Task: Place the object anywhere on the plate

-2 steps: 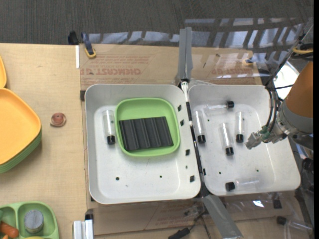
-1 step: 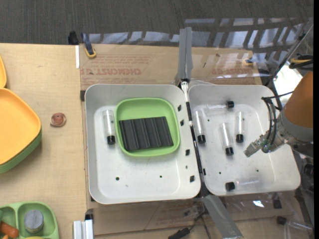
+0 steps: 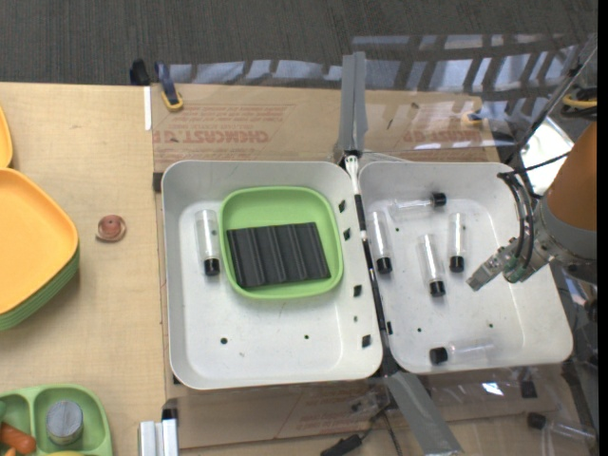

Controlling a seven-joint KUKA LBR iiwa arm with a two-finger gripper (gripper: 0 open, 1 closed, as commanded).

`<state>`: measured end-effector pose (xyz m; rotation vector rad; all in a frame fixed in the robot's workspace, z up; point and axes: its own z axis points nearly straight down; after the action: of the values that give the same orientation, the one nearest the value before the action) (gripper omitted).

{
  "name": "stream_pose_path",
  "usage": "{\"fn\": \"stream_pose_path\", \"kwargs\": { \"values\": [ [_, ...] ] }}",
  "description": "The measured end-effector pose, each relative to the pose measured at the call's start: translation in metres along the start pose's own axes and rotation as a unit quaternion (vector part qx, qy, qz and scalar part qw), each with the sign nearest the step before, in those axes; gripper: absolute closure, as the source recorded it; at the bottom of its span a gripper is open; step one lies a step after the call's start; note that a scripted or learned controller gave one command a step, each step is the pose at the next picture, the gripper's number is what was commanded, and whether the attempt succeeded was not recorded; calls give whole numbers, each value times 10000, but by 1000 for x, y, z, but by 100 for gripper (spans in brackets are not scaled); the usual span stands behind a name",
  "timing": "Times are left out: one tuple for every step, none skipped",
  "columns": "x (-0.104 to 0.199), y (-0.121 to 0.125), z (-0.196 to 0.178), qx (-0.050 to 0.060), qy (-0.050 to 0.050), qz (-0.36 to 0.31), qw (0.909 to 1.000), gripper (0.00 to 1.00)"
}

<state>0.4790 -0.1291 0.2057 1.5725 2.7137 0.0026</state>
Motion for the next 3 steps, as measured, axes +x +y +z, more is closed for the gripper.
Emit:
{"fn": "stream_pose_path", "kwargs": {
  "values": [
    [-9, -7, 16, 25, 27, -827, 9966, 100],
    [-1, -1, -10, 10, 10, -1607, 9870, 100],
    [-9, -7, 38, 11, 29, -3144, 9493, 100]
  ]
}}
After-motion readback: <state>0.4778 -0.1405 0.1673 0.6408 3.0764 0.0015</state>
